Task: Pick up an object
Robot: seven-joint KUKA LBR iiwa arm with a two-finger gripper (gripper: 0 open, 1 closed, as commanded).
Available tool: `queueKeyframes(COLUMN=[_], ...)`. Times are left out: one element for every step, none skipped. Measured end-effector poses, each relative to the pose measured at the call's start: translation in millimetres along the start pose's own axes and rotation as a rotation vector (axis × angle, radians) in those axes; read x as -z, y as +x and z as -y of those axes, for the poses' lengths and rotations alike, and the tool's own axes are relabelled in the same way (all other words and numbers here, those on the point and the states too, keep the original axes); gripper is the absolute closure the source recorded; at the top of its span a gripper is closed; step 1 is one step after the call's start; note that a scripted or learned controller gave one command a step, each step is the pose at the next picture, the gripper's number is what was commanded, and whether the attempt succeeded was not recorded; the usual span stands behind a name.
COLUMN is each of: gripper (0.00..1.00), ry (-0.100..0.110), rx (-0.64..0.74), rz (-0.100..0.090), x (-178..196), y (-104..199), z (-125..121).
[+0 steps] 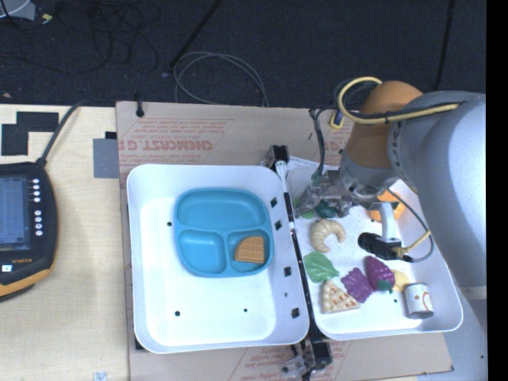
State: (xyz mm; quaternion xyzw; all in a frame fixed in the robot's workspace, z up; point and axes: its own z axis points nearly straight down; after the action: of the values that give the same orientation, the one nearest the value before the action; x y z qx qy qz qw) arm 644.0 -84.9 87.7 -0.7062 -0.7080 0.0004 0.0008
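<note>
My gripper (324,199) hangs low over the far left part of the right bin (444,312), just above a tan croissant (327,232). A small green and teal thing (326,209) lies right under it; whether it is held is hidden. Nearer the front of that bin lie a green leaf (319,266), two purple toys (357,282) (380,272), a pizza slice (337,298) and a small can (417,300). An orange piece (400,210) peeks out beside the arm.
The left bin (151,292) holds a blue divided plate (218,232) with a waffle-like biscuit (251,250) in its small compartment. A black divider rail (288,236) separates the bins. A teach pendant (20,221) lies on the bench at the far left.
</note>
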Motion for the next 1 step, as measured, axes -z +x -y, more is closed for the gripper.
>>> queueKeyframes(gripper=[0.0], ry=[-0.001], rx=[0.001], rz=[-0.003], x=[11.4], y=[-87.5], z=[-0.4])
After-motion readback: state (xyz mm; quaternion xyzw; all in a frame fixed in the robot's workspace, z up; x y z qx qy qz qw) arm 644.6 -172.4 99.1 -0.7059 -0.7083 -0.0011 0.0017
